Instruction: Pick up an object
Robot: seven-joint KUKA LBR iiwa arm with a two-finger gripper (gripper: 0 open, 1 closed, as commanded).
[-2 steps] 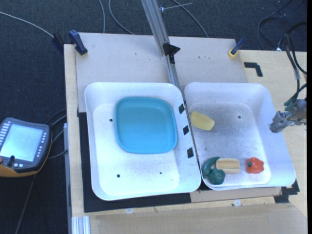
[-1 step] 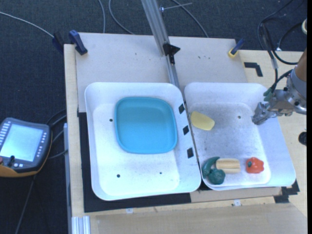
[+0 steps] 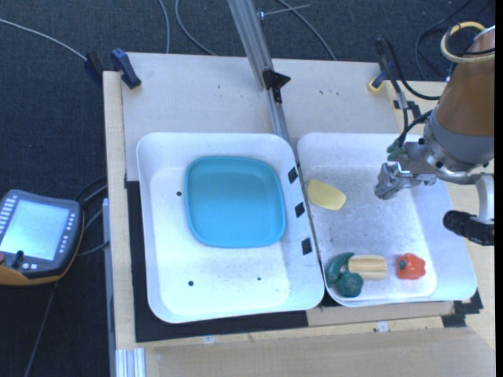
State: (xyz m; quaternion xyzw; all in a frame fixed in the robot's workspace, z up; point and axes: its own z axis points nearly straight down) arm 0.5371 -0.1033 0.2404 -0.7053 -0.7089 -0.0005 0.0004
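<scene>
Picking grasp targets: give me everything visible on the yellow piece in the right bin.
The yellow piece is a small, smooth, rounded wedge, plastic-looking like toy food, pale yellow with a slightly deeper tone at its lower right. It lies flat on the speckled floor of the right bin, in the bin's left part close to the wall shared with the left bin. Nothing touches it; the gripper is off to its right, apart from it, and the other toys sit along the near edge.

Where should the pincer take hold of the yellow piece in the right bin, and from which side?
Grip the yellow piece across its narrow width, coming straight down from above. It seems to lie flat and apart from the other items, bare floor on both long sides, though the divider is close on its left.
</scene>
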